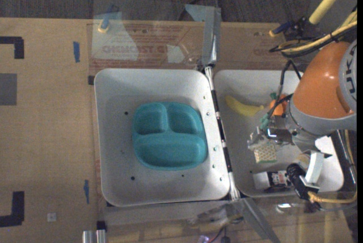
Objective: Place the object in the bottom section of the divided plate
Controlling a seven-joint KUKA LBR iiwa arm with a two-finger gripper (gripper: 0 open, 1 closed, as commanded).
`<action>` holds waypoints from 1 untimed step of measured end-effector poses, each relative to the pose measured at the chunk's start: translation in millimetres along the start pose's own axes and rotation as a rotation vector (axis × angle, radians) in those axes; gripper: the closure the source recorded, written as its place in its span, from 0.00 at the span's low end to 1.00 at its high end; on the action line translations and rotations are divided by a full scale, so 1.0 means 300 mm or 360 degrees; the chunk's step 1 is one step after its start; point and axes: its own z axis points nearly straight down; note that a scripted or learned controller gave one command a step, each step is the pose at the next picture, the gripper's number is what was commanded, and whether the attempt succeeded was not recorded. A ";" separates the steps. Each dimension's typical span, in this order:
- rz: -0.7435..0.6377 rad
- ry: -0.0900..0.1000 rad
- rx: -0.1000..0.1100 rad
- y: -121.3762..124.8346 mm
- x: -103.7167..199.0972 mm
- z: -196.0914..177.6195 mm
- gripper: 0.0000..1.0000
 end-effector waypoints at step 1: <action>0.0214 -0.0001 0.0005 0.022 0.397 0.001 1.00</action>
